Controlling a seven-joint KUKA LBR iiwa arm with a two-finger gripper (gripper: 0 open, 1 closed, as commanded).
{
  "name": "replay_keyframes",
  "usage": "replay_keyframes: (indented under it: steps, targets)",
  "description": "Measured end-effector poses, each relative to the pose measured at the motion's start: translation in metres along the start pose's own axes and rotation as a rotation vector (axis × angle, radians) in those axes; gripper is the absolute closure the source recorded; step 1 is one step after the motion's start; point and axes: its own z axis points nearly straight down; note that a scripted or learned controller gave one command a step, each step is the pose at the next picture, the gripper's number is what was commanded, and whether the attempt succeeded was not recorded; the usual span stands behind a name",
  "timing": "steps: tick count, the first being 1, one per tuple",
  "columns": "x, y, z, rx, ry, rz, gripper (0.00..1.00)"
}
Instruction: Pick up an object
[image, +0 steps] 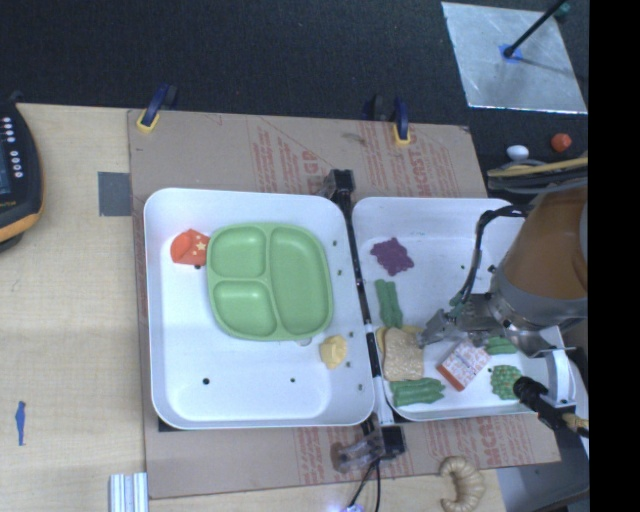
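Note:
My gripper (436, 328) is low over the right bin (440, 215), reaching in from the right under the grey and orange arm (545, 250). Its tip sits just right of a tan bread-like slice (402, 352) and above-left of a red and white packet (464, 365). Nothing shows as held. Also lying in this bin are a purple piece (392, 255), a dark green pickle-like piece (387, 302), a green bean pod (417, 391) and a green broccoli-like piece (505, 381).
The left bin (180, 380) holds a green divided plate (270, 280), a red piece with a star (189, 247) and a small yellow piece (333, 350). A black divider rail (356, 270) runs between the bins. A tan curled object (462, 482) lies outside, in front.

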Motion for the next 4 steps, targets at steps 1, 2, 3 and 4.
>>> replay_keyframes:
  steps: [1,2,3,4]
  targets:
    - [-0.023,0.078,-0.028,-0.027,-0.009,-0.001,0.00]
    - [0.039,0.094,0.016,-0.014,-0.004,-0.008,0.00]
    - [-0.039,0.126,-0.027,-0.025,-0.011,0.005,0.00]
    - [0.009,0.042,-0.021,-0.009,-0.003,0.000,0.00]
